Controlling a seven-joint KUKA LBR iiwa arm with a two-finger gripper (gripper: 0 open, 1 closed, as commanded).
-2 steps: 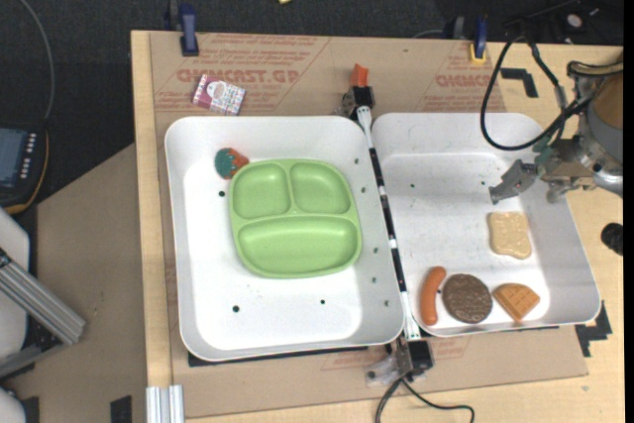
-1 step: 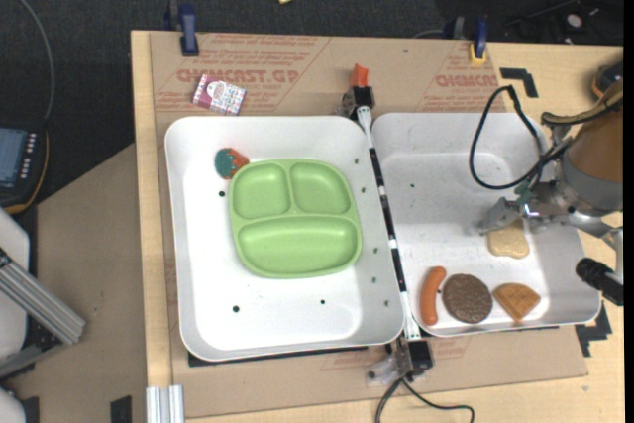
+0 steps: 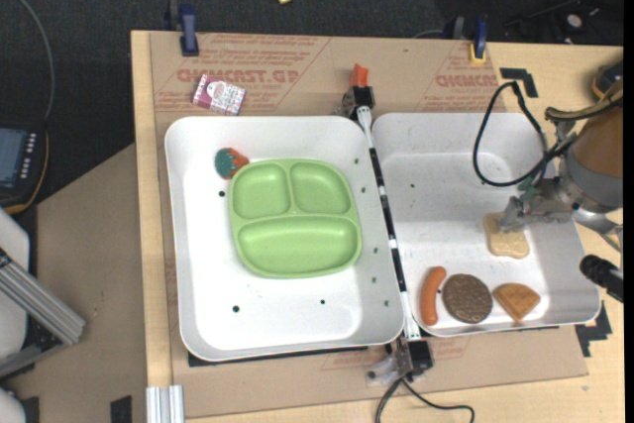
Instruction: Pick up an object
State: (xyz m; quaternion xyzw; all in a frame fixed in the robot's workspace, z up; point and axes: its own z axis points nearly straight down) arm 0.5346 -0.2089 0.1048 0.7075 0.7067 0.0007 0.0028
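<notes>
In the right bin (image 3: 436,154) a pale beige flat piece (image 3: 509,244) lies near the right wall. My gripper (image 3: 518,216) is low in that bin, its tip right at the far edge of the beige piece, seemingly touching it. Along the bin's front edge lie an orange sausage (image 3: 430,295), a round brown patty (image 3: 466,298) and a tan wedge (image 3: 516,300). The arm's grey body (image 3: 594,163) comes in from the right, with a black cable (image 3: 495,139) looping over the bin.
The left bin (image 3: 198,292) holds a green divided plate (image 3: 294,217) and a small red and green object (image 3: 231,161) at its back left. A pink packet (image 3: 218,94) lies on the bench behind the bins. A clamp (image 3: 361,99) sits between the bins.
</notes>
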